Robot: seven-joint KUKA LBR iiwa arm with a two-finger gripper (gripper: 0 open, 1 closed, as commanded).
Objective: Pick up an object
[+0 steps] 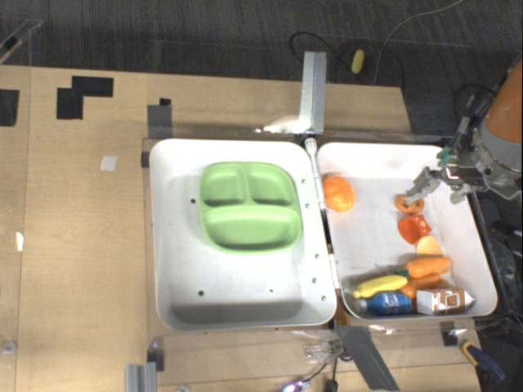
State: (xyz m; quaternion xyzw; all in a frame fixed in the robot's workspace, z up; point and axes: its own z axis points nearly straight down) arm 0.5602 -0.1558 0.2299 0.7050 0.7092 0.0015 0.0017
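Surface (82, 243) of pale wood carries two shallow white bins side by side. Left bin (176, 292) holds one green divided plate (248, 205), lying flat toward its far half. Right bin (376, 170) holds all the small things. From the right edge the grey arm (500, 149), with its orange band (507, 109) high at the edge, reaches in over the right bin's far right corner, the wrist angled down and to the left. Its gripper (425, 184) hangs with two fingers spread apart, released, nothing between them; the tips sit just above a small orange-red piece (411, 205) with a hole in it, and whether they touch it cannot be told. Near that piece lies a red-orange lump (413, 228), with a small yellow bit (427, 246) just beside it on the near side. An orange ball-like fruit (338, 193) rests against the bin's left wall, well apart from the gripper. Along the near wall cluster a carrot-like orange piece (428, 266), a yellow banana shape (380, 284), a blue bottle (388, 303) and a small white carton (444, 301), touching one another
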